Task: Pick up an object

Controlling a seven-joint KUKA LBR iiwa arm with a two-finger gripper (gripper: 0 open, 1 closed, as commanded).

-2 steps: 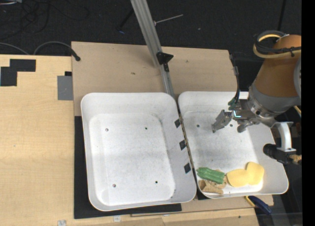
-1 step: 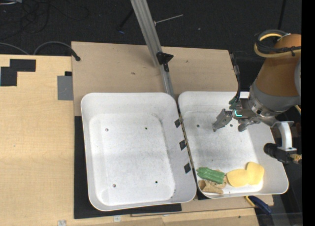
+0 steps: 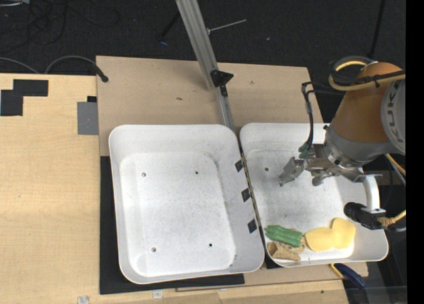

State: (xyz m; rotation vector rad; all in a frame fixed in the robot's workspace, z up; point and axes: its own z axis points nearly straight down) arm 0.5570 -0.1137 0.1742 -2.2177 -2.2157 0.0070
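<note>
Wooden bench (image 3: 46, 163), 2 white bins (image 3: 175, 197), dark floor (image 3: 99, 11)

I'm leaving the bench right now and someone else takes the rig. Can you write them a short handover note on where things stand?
Hand: hangs over the middle of the right bin, nothing seen between its fingers; whether they are open or shut is unclear.
Things: green piece, yellow piece and a small tan piece lie together at the right bin's near edge.
Left bin: beside the right one.
Done: nothing picked yet.
Left: move to the pile, grasp one piece, lift.
</note>
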